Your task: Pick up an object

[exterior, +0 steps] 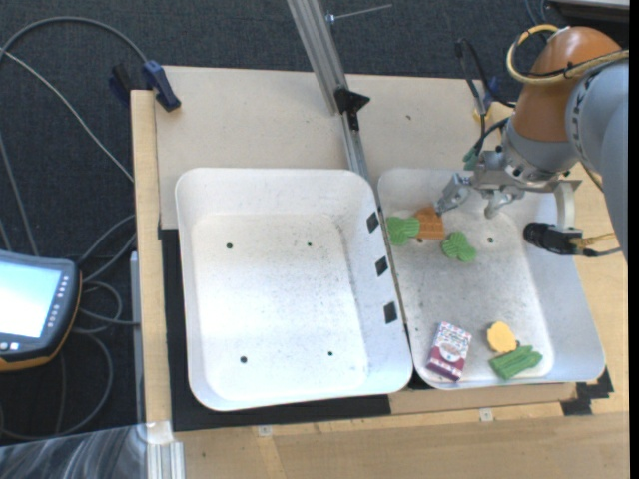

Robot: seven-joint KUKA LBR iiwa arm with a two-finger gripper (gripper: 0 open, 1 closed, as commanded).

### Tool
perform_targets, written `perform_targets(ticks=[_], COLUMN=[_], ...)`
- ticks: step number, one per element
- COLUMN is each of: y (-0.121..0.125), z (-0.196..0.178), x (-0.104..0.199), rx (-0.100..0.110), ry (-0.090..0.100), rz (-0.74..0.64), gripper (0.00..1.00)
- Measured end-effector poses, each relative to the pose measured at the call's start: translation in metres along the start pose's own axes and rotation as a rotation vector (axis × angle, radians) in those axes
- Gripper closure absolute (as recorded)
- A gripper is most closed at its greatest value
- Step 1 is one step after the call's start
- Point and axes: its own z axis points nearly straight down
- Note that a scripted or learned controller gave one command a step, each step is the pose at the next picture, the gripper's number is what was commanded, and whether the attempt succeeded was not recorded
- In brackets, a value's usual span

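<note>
Objects lay in the right bin (559, 317): an orange-and-green toy (431, 231) near its far end, a small carton (450, 350) and a yellow-green piece (509, 349) at its near edge. Gripper (471, 196) hovered above, fingers apparently spread, pinching nothing.

I can't read any text, label, brand or number from this camera. The small maroon-and-white packet (449, 350) near the front edge of the right bin (559, 312) carries some kind of printed design, but at this size I can make out only blotches of pale colour on it, no letters. The handheld pendant (30, 307) at the left edge has a lit screen, which comes through to me as a washed-out bluish white glare with no characters legible. The black marks along the divider between the bins are plain shapes, not signs.
</note>
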Motion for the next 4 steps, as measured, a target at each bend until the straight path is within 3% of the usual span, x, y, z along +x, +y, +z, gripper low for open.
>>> perform_targets(ticks=[1, 2, 3, 4], y=[0.002, 0.002, 0.003, 0.005], z=[-0.015, -0.080, -0.095, -0.091], x=[0.000, 0.006, 0.006, 0.059], rx=[-0.009, -0.016, -0.012, -0.005], ry=[-0.001, -0.003, -0.002, 0.001], rz=[-0.001, -0.002, -0.001, -0.005], gripper=[1.00, 1.00, 1.00, 1.00])
